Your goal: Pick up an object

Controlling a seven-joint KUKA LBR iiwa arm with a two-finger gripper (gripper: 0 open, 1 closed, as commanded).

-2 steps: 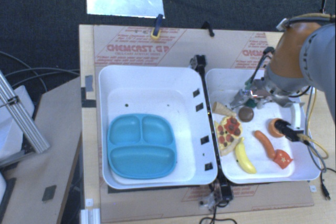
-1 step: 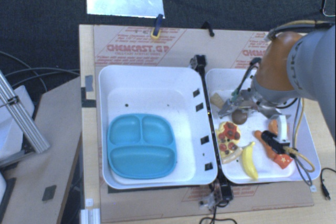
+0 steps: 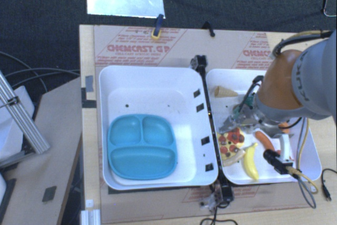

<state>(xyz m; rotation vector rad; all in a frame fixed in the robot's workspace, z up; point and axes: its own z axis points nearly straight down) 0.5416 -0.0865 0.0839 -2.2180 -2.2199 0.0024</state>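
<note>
In the right bin (image 3: 235,75) lie a toy pizza slice (image 3: 231,144), a yellow banana (image 3: 250,162), an orange-red sausage (image 3: 264,140) and a tan wedge (image 3: 225,92). My gripper (image 3: 233,124) hangs low over this bin, just above the top edge of the pizza slice and left of the sausage. The grey arm with its orange band covers the bin's right half. I see nothing held between the fingers.
The left bin (image 3: 150,79) holds a blue divided plate (image 3: 141,146) in its front half. A black divider with clips (image 3: 205,113) runs between the two bins. Printed cardboard (image 3: 137,47) lies under and behind them.
</note>
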